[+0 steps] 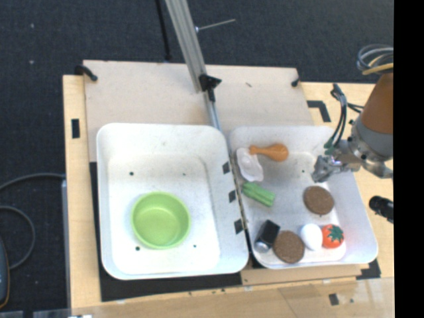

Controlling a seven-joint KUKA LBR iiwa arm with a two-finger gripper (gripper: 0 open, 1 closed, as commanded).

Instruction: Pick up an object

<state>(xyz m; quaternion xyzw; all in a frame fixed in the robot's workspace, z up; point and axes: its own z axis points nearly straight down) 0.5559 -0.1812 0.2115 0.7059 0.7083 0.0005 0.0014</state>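
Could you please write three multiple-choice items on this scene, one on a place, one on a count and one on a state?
1. Where does the round lime-green plastic bowl sit?
A. In the left white bin
B. In the right white bin
C. On the bare bench

2. How many flat brown round discs lie in the right bin?
A. One
B. Two
C. Four

3. How does the two-finger gripper stand?
A. Above the right bin, near its far right side
B. Inside the green bowl
C. Over the left bin

Key: 1 A, the bowl rests on the left bin's floor. 2 B, one disc and another. 3 A, it hangs beside the upper disc.
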